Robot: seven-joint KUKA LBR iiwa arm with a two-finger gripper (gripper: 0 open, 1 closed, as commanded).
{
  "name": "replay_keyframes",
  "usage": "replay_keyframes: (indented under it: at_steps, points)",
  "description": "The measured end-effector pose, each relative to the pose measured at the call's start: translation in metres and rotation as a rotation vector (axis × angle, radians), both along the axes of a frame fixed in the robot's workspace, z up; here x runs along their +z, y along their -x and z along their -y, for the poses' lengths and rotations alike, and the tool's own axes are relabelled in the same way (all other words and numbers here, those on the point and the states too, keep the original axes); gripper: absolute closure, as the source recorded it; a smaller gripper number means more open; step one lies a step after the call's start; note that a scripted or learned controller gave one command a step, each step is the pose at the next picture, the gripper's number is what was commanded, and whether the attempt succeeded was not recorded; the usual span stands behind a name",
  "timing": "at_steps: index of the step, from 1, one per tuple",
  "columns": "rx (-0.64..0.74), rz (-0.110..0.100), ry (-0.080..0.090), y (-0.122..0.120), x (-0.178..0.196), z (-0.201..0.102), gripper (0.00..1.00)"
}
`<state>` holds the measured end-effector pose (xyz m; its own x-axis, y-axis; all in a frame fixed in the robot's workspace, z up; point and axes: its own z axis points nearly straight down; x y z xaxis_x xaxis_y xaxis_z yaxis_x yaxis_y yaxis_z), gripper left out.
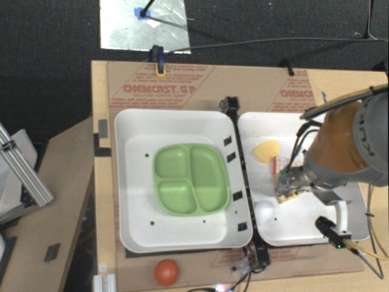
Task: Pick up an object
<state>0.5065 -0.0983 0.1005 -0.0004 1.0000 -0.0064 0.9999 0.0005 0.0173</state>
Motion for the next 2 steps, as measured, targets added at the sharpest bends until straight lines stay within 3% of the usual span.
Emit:
replay_keyframes:
  at_steps: [1, 2]
  points:
    - [0.003, -0.011, -0.005, -0.005, 0.063, 0.004, 1.0]
    - [0.005, -0.008, -0.005, -0.006, 0.127, 0.001, 1.0]
